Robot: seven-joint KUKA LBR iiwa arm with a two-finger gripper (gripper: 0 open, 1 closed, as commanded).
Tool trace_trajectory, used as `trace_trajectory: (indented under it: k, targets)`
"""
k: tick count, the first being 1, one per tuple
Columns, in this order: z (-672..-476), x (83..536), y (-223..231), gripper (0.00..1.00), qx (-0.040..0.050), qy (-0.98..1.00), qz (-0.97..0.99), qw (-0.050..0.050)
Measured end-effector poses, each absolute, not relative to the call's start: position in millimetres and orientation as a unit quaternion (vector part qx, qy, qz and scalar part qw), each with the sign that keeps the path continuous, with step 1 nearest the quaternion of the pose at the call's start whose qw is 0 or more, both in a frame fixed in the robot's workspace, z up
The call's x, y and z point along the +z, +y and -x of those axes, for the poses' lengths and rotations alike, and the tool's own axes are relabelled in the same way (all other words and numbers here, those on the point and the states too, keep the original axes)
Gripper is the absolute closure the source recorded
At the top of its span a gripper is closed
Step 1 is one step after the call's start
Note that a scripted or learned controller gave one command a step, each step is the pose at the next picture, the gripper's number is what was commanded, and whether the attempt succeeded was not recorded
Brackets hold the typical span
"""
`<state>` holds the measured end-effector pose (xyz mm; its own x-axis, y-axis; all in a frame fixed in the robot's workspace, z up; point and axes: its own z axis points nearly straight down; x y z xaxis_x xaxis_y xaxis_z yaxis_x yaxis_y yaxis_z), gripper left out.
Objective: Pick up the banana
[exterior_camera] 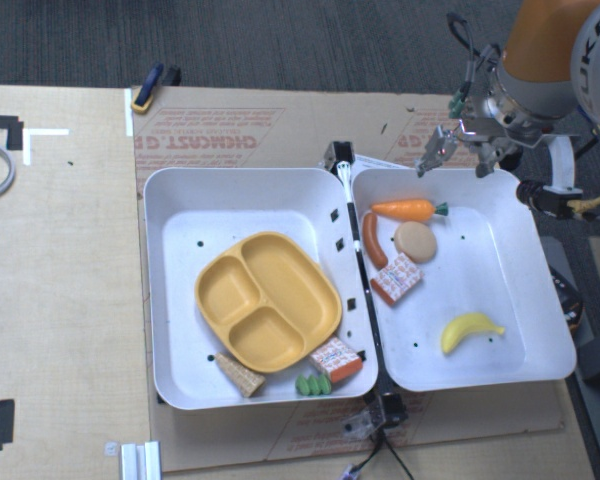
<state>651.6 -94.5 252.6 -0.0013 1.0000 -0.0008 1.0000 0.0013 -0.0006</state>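
A yellow banana (470,332) lies in the near part of the right bin (520,268), curved, its tip pointing right. My gripper (460,158) hangs above the far rim of the right bin, well away from the banana. It is open, its two fingers spread wide with nothing between them.
The right bin also holds a carrot (408,209), a sausage (374,240), a tan round cookie (416,242) and a small red-and-white box (396,279). In the left bin (180,268) sit a yellow divided plate (268,301), a cracker (239,373), green peas (314,384) and another red box (337,359).
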Motion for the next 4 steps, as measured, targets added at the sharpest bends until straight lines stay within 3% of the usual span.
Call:
trace_trajectory:
  k: [2,3,4]
  targets:
    - [-519.9,95,-155,0.00,0.0000,0.795,-0.606,0.000]
    - [-478.0,92,-130,0.00,0.0003,0.849,-0.528,0.000]
    - [-479.3,102,-131,1.00,0.0008,0.848,-0.529,0.001]
